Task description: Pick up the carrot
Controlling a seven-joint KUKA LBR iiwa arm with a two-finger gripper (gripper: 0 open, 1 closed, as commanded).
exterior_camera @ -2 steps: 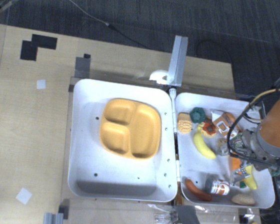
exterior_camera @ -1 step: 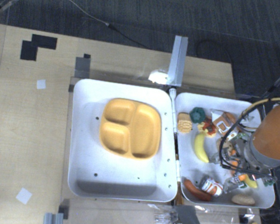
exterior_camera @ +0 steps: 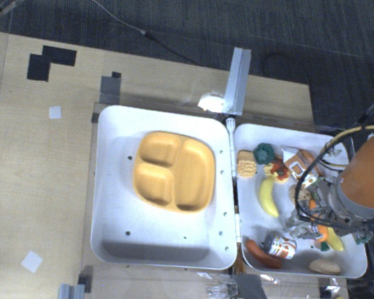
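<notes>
I cannot tell how the gripper [exterior_camera: 309, 228] is set; it hangs low in the right bin [exterior_camera: 354, 270]. The carrot [exterior_camera: 325, 236] lies just beside it, near a yellow piece [exterior_camera: 334, 243]. A banana [exterior_camera: 268, 196] lies further left. The left bin [exterior_camera: 105, 190] bears a yellow divided plate [exterior_camera: 174, 171].

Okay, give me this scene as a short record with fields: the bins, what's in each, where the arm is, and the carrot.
left bin: holds a yellow divided plate
right bin: holds toy food, among it a banana, a can, a sausage and a potato
arm: reaches in over the right bin's right side
gripper: low among the items, finger state unclear
carrot: orange piece at the gripper; grip not confirmed
</notes>
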